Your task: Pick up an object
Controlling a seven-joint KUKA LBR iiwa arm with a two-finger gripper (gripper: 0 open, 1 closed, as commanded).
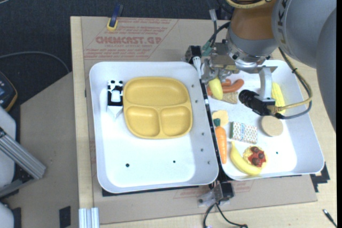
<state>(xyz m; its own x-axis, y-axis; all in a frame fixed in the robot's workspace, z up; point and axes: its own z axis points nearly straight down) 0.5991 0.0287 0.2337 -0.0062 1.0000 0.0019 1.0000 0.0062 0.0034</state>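
Nothing lifted yet, folks, so the pick itself is not done. Taking the yellow divided tray [158, 105] as our landmark and starting nearest the camera: it sits in the left bin [109, 165], whose bare white floor stretches out in front of it, and all three of its compartments look empty. Just off the tray's left edge there's a small black-and-white object [115, 94] against the bin wall. Over to the tray's right lies the right bin [304, 155], and that's where the pickings are: nearest us a banana [241, 162] curls around a small pastry with red filling [255, 155], a carrot [221, 141] lies lengthwise just past the tray's right-hand rim, with a patterned little packet [243, 131] and a round tan biscuit [271, 126] farther right. Farther back, level with the tray's far edge, a pale yellow-green piece [215, 88] sits beside a reddish sausage [233, 84], and an ear of corn [277, 93] is off by the far wall. The gripper [217, 67] hangs right over that yellow-green piece and sausage, low in the bin, but I can't tell how it is set, and I see nothing clearly held. My read: we're at the reach-and-grasp stage, with closing and lifting all to come.
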